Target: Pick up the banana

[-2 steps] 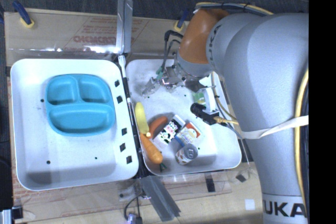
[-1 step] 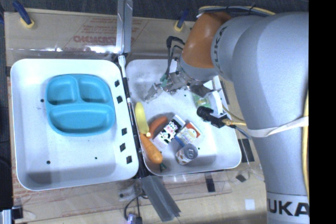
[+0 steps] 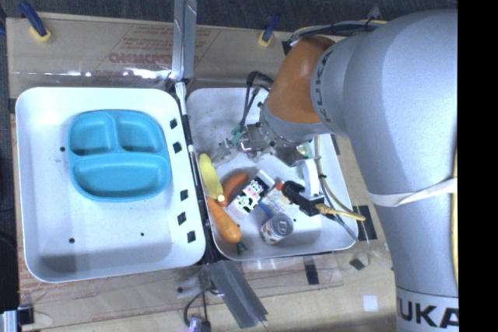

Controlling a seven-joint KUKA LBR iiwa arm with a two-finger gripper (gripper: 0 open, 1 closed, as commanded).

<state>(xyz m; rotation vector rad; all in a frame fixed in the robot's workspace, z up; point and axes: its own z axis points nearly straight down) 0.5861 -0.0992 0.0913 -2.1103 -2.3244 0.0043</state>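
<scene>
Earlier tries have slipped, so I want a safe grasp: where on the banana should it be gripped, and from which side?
Grip the banana across its middle, coming straight down from above. It lies flat and lengthwise along the right bin's left wall, so the fingers should probably close across its narrow width. The carrot crowds its lower end and a reddish item sits close on its right, so the upper half looks freer.

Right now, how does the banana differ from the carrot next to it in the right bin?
The banana is pale yellow; the carrot is orange. The banana lies higher in the view, along the right bin's left wall, while the carrot sits below it, nearer the bin's front corner and angled more. Both are elongated and lie flat, close together.
</scene>
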